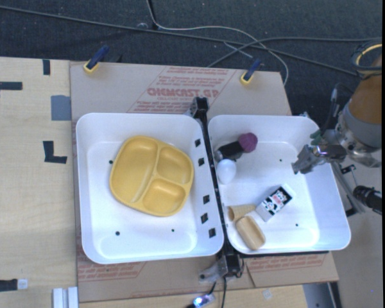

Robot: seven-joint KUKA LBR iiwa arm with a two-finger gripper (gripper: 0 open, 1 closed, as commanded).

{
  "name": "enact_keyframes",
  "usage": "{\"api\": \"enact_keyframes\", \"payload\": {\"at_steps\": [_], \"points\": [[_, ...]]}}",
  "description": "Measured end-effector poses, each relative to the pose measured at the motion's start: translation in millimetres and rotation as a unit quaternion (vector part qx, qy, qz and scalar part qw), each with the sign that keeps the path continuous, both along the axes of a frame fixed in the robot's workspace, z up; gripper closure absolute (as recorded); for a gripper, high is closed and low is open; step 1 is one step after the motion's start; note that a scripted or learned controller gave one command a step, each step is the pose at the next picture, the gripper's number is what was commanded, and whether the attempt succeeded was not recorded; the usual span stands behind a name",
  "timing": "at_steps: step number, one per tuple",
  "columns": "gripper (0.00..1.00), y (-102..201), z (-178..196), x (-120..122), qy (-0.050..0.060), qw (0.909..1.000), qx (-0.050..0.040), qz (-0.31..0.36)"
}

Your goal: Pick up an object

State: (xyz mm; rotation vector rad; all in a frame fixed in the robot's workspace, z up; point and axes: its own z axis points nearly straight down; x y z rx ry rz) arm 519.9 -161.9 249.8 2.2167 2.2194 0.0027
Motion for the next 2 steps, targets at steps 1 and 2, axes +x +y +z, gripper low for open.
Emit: {"api": "enact_keyframes", "payload": {"at_steps": [1, 2], "points": [[1.0, 0, 41, 1, 0.001, 1.0, 0.0004, 0.0], [1.0, 55, 39, -3, 0.003, 1.0, 0.0014, 0.002]]}}
